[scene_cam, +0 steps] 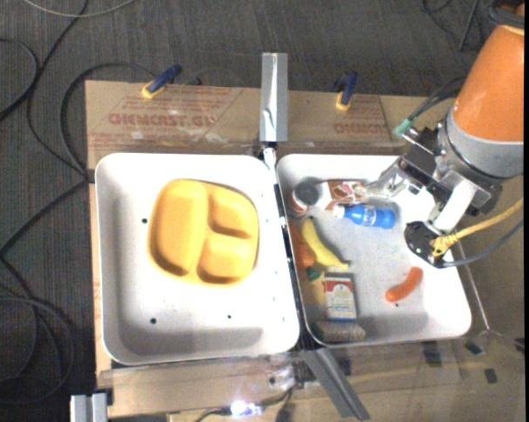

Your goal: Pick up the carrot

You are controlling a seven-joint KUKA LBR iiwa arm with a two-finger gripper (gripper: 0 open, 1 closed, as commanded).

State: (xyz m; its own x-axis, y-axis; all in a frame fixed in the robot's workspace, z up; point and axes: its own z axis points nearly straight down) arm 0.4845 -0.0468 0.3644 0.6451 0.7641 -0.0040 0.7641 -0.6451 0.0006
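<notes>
Dark carpet (36, 262) with loose black cables (5, 77) surrounds a brown bench top (159, 117), which has two clamps at its back edge, a blue one (162, 80) and a yellow one (344, 90).

On the bench, the left bin (124, 323) holds a yellow divided tray (205, 231), lying flat a little above the bin's middle. A metal bar (273, 95) rises at the back between the two bins.

The right bin (440, 315) is more crowded. Along its left wall lies the carrot (301, 250), thin and orange, with its long axis running roughly from the back of the bin toward the front, tipped slightly to the right at its near end; which end is the tip cannot be told. A banana (322, 244) lies just beside it on the right and partly overlaps it. Behind them sit a round grey lid or cup (305, 193), a red-and-white packet (342, 189) and a blue bottle (370, 214) lying on its side. Toward the front is a small red carton (338, 297), with a dark object (339, 331) against the front wall. A red-orange sausage-shaped piece (403, 285) lies further right, angled up to the right.

The gripper (396, 178) hangs over the back right part of this bin, well apart from the carrot; whether its claw is open or closed cannot be told. Above it, the arm's orange band (502, 77) shows.
</notes>
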